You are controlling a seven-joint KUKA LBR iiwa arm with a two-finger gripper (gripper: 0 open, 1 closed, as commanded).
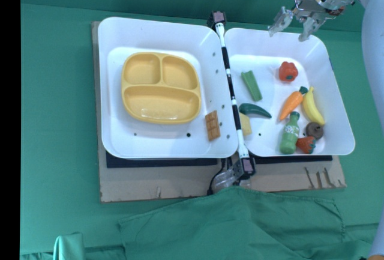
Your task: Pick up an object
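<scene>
On the left of the frame a smooth white bin [114, 102] sits on the bench [54, 133], which is covered in green cloth. In it lies a yellow plastic plate [161, 87] with rounded corners and three hollow parts. Near the bin's lower right corner lies a small brown block [212, 125] cut into squares like chocolate. The second white bin [264, 42] is on the right of the frame. It has a flat green stick [251, 85], a dark green curved pod [255, 110], a small green bottle [290, 133], a pointed orange carrot [291, 104], a round red pepper [288, 71], a curved yellow banana [312, 107], a brown round thing [314, 130] and a small red piece [306, 144]. At the upper right of the frame the shiny metal gripper [295, 23] hangs above the far edge of that bin. Its fingers [281, 20] are spread wide with nothing between them.
</scene>
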